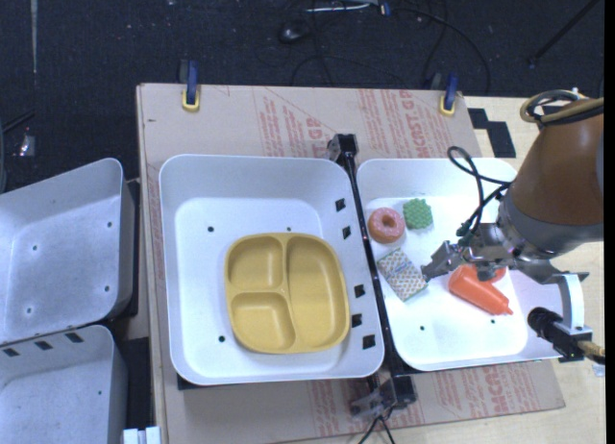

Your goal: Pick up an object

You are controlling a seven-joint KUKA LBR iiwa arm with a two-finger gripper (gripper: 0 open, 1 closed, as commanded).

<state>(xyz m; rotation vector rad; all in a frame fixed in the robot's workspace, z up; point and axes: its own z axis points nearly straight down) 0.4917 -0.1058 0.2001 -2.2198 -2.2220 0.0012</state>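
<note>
So, pincer [452, 261]: right of frame, low over the right bin [437, 341], can't tell its state
orange carrot [479, 290]: just beside it
patterned block [403, 275]: close left
risk: grabbing between them, nudging both

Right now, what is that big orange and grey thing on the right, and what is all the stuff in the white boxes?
That is a robot arm, seen by one camera looking down at a slant. Its gripper, the part that grabs, is low in the right bin, next to an orange carrot toy. I cannot tell if it holds anything. That bin also has a pink donut, a green block and a speckled sponge-like pad. The left bin holds a yellow plate with three sections.
</note>
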